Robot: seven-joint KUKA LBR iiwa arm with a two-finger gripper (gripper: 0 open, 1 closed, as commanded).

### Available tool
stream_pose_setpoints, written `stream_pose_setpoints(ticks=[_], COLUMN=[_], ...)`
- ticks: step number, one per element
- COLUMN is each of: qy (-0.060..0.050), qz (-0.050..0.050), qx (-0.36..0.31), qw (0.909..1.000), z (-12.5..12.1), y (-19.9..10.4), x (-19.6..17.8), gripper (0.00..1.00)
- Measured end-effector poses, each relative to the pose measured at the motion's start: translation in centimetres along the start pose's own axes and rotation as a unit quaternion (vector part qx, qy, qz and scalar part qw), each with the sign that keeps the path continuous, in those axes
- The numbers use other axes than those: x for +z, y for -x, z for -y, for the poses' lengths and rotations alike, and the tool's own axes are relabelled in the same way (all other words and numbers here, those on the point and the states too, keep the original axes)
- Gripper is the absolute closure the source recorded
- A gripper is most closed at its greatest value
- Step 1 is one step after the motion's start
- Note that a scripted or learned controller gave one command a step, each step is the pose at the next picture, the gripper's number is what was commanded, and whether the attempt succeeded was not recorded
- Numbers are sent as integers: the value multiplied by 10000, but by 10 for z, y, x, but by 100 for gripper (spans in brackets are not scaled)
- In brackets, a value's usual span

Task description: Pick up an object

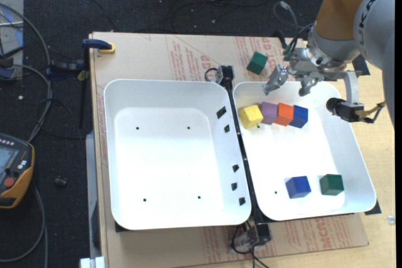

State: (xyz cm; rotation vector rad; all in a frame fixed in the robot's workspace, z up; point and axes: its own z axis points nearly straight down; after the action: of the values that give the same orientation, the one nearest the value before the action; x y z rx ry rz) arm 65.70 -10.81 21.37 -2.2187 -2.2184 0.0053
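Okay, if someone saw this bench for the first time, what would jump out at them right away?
Probably the big grey and orange arm at the upper right, its open gripper hanging above the far edge of the right bin. Next, the bright row of blocks just below it: yellow block, purple block, orange block and blue block. One green block sits outside on the board.

High fixed overhead slant across both bins (169,88)

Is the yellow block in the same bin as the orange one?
Yes, the yellow block and orange block sit in one row in the right bin.
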Motion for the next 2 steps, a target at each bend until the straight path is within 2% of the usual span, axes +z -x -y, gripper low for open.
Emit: stream_pose_setpoints(ticks=[1, 2], qy=[6, -6], qz=[1, -1], qx=[11, 7], qw=[10000, 10000], z=[21, 21], y=[43, 43], x=[101, 93], gripper=[0, 100])
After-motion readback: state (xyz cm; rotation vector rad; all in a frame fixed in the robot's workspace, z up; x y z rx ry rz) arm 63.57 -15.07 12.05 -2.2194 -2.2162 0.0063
